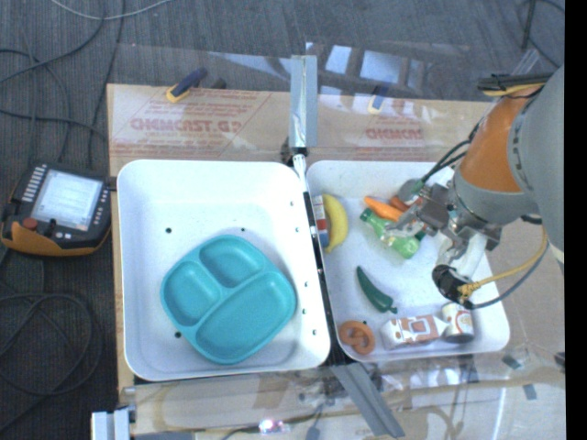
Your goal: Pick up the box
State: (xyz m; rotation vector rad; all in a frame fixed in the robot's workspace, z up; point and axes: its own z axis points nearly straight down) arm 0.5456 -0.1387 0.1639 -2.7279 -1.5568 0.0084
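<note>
A narrow box point(318, 221) with red and white print stands on edge against the left wall of the right bin point(495, 337), touching the banana point(336, 221). A white and orange carton-like pack point(426, 329) lies near that bin's front wall. My gripper point(415, 212) hangs low over the bin's far right part, right above a clear green bottle point(396, 236) and an orange carrot point(382, 206). It is well away from both the narrow box and the pack. Its body hides whatever lies directly beneath it.
A dark green pepper point(374, 289) lies mid-bin and a brown pretzel point(356, 336) at the front left corner. A black cable loop point(449, 280) with a yellow wire hangs from the wrist. The left bin point(147, 191) holds a teal divided plate point(229, 298).
</note>
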